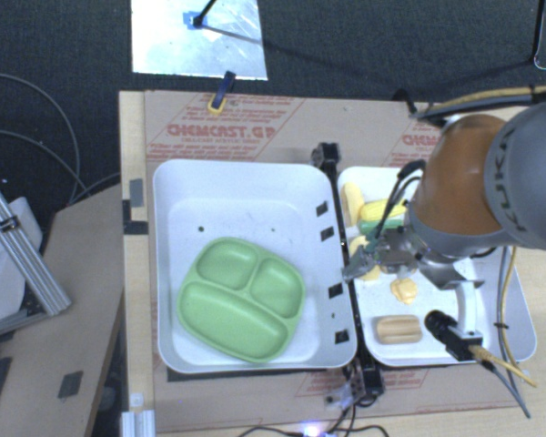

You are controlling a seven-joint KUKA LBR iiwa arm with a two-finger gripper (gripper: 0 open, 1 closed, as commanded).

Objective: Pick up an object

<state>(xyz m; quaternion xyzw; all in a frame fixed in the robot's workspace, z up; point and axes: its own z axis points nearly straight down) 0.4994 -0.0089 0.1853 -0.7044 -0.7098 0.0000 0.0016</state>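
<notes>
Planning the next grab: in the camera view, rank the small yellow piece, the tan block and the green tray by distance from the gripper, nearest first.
From the gripper:
1. Small yellow piece, right bin, just beside it.
2. Tan block, right bin, near the front edge.
3. Green tray, left bin, across the divider.

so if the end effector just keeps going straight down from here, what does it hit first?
Probably the yellow pieces by the right bin's left wall, directly under the end effector. Depth is unclear from this slant; the bin floor could come first.

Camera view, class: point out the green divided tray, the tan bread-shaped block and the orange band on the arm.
green divided tray (241,299): camera view, on the ridge between its compartments.
tan bread-shaped block (398,330): camera view, on the middle of its top.
orange band (455,176): camera view, on its curved upper surface.
</notes>
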